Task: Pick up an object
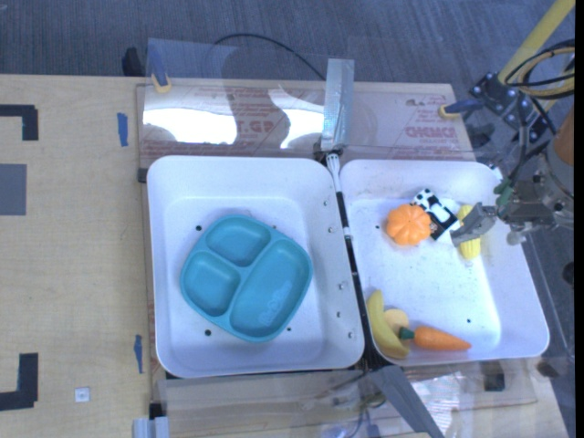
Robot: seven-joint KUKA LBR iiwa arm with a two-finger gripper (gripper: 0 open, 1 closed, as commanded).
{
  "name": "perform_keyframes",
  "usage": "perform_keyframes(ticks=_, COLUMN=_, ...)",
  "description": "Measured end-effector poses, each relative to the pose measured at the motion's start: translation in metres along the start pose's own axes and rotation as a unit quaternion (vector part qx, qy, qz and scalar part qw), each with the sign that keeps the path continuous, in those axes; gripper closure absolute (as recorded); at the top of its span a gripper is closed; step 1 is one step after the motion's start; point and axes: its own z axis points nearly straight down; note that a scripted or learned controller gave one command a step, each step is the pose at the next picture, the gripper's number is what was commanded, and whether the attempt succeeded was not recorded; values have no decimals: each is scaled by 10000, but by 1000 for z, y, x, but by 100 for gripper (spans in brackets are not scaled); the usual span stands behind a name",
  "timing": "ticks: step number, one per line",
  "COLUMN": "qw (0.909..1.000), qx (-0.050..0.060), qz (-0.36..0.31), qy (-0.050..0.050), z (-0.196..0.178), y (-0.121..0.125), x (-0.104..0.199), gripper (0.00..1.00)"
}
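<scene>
In the right bin (511, 327), four small toys lie in two groups. Toward the far side sits an orange pumpkin (408, 224), and touching its right side is a black-and-white block-like toy (436, 212). Just right of that lies a small yellow piece (469, 237), close to the bin's right wall. At the near edge, a yellow banana (385, 325) curves along the near-left corner, and an orange carrot (436, 338) with a green stub lies just beside it, its tip pointing right; the two appear to touch.

The gripper (486, 219) hangs over the right part of this bin, right next to the yellow piece, with grey metal parts and cables behind it at the right. Whether its fingers are open or closed cannot be told, and nothing is plainly seen between them.

The left bin (173, 199) holds a teal divided plate (245, 276) with three compartments, lying flat near the middle. Both bins rest on a pale wooden bench (64, 245).
</scene>
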Motion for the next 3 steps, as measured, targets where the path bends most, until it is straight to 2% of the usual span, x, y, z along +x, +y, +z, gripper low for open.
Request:
perform_keyframes(ticks=1, qw=10000, qx=17, qz=2, qy=-11, z=66, y=60, x=-41, gripper=0)
perform_keyframes(ticks=2, qw=9996, qx=-129, qz=-258, qy=-42, z=152, y=119, x=-78, gripper=0)
perform_keyframes(ticks=3, qw=9943, qx=-241, qz=-1032, qy=-110, z=163, y=115, x=-66, gripper=0)
